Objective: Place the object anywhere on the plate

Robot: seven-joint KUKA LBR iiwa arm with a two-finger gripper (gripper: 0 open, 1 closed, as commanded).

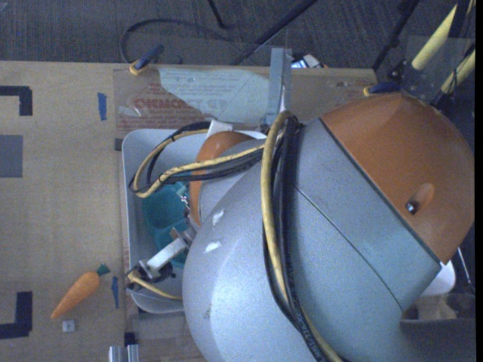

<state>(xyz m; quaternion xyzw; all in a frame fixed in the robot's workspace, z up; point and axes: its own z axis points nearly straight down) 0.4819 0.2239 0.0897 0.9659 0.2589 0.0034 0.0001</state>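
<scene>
Carrot (75, 294) lies diagonally (leaves upper-right).

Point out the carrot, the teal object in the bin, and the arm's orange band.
carrot (76, 293): camera view, middle of its orange body.
teal object (162, 210): camera view, its visible upper part.
orange band (407, 164): camera view, broad curved face.

Soft, even light; slight blur
</scene>
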